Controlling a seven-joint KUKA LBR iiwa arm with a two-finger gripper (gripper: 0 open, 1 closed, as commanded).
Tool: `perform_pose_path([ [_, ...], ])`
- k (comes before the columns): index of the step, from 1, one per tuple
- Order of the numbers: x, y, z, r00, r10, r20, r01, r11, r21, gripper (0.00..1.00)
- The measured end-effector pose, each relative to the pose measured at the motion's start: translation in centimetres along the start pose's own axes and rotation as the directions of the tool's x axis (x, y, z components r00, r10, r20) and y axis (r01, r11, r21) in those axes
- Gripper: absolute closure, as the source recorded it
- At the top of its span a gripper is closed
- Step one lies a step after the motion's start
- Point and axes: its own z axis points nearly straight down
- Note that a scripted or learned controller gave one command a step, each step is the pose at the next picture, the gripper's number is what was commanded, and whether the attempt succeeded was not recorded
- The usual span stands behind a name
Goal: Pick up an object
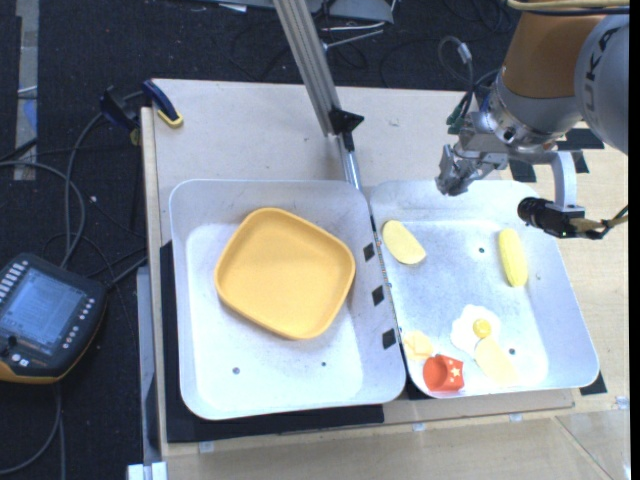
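Note:
My gripper (456, 178) hangs above the far edge of the right bin (560, 298), with nothing visible between its fingers. In that bin lie a pale yellow slice (403, 243) near the left wall, a yellow banana-like piece (513, 257) to the right, a fried egg (475, 327), a pale round piece (494, 360), a small orange wedge (418, 345) and a red piece (443, 372) at the near edge. The left bin (200, 368) holds a square yellow plate (285, 271).
A slanted metal pole (310, 58) rises behind the divide between the bins. A handheld control pendant (45, 315) lies off the bench at the left. A blue and yellow clamp (160, 105) sits at the bench's far left corner.

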Motion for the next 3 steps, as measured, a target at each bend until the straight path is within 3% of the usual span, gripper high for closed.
perform_pose_path([
  [3, 14.7, -5.3, 1.5, 1.0, 0.0, 0.0, 0.0, 1.0, 0.002, 1.0],
])
